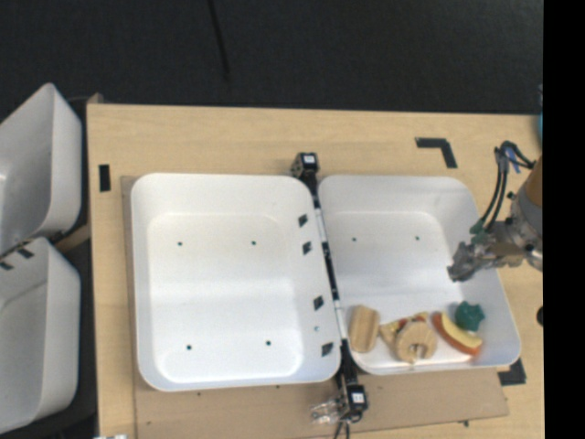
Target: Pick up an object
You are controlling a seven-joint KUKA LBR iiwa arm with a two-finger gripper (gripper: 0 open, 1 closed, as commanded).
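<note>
Several small objects lie along the front edge of the right bin (393,199): a tan wooden block (363,326), a light brown wooden piece (409,337), a red and yellow apple-slice shape (456,333) and a dark green piece (470,315). My gripper (464,263) hangs at the right side of that bin, above and slightly behind the green piece. Nothing shows between its fingers.
The left bin (155,199) sits beside the right one, joined by a dividing strip with black clips (320,263). White containers (32,172) stand off the bench at the left. Black corner marks (437,149) are on the wooden bench top.
</note>
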